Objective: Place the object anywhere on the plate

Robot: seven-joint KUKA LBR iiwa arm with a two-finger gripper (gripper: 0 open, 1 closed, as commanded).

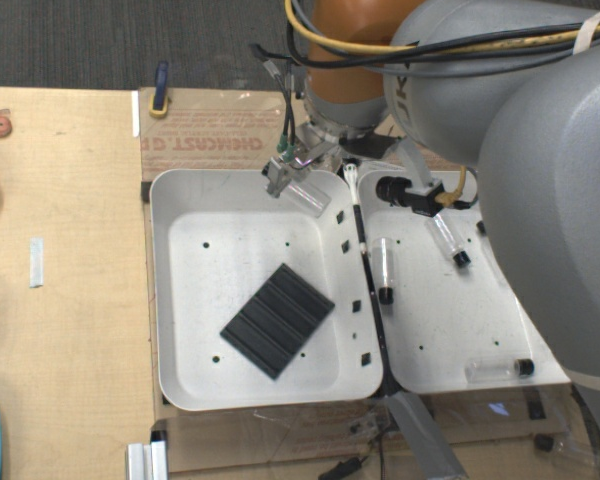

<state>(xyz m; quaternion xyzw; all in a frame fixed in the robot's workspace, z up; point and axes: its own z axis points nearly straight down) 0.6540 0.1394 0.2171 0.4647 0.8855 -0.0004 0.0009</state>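
The black ridged plate [278, 320] lies flat and turned at an angle in the middle of the left bin [180, 268]. My gripper [298, 180] hangs over the back right corner of that bin, well behind the plate. A short clear tube [308, 197] sticks out from between its fingers, so it looks shut on the tube. The grey arm and its orange band hide the back of the right bin.
In the right bin [480, 318] lie three clear tubes with black caps: one beside the divider [385, 268], one further back [448, 238], one at the front right [500, 370]. Cardboard [215, 133] and a blue clamp [160, 86] sit behind the left bin.
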